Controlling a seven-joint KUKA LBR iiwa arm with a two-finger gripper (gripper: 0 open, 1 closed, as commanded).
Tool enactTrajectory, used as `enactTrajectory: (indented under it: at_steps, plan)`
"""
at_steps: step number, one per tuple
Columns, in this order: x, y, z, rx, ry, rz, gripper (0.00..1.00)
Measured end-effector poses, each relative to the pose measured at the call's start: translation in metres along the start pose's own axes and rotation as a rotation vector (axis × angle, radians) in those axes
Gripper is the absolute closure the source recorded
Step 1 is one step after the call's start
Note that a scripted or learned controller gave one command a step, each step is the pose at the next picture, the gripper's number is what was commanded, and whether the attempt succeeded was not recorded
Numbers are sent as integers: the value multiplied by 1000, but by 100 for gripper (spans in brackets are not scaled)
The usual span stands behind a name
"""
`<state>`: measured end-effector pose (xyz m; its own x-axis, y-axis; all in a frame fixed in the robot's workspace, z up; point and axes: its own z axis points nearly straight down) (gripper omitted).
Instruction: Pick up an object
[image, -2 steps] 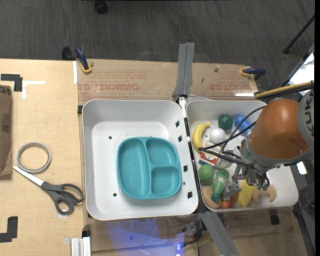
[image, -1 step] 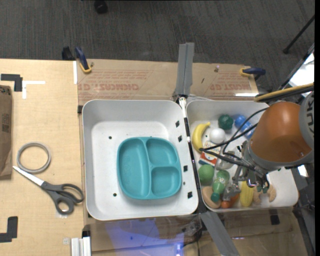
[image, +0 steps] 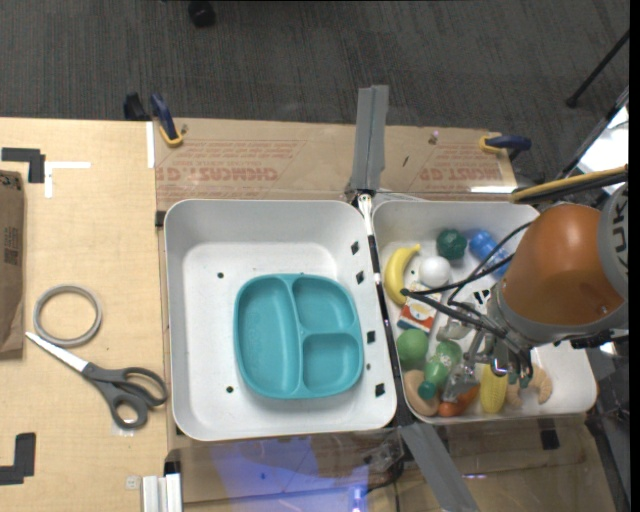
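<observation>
My gripper (image: 468, 372) reaches down into the right bin (image: 565, 385), low among a cluster of small toys near its front wall. Around it lie a green round toy (image: 411, 346), a yellow piece (image: 492, 388), an orange-red piece (image: 450, 405) and a tan piece (image: 420, 392). Further back in the same bin are a banana (image: 400, 270), a white ball (image: 434, 270), a dark green ball (image: 452, 242) and a blue ball (image: 482, 243). The arm's orange band (image: 558, 262) covers the bin's right part.
The left bin (image: 200, 300) holds a teal divided plate (image: 298, 334). On the bench to the left lie scissors (image: 105, 380) and a roll of tape (image: 67, 314). Cables run from the arm across the right bin.
</observation>
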<state>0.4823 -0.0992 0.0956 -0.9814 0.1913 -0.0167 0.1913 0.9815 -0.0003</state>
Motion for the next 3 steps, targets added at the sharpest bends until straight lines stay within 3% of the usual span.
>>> enactTrajectory:
  at_steps: [2,3]
  plan:
    - [1,1,0,1,2,59,0]
    - [3,0,2,1,8,180,0]
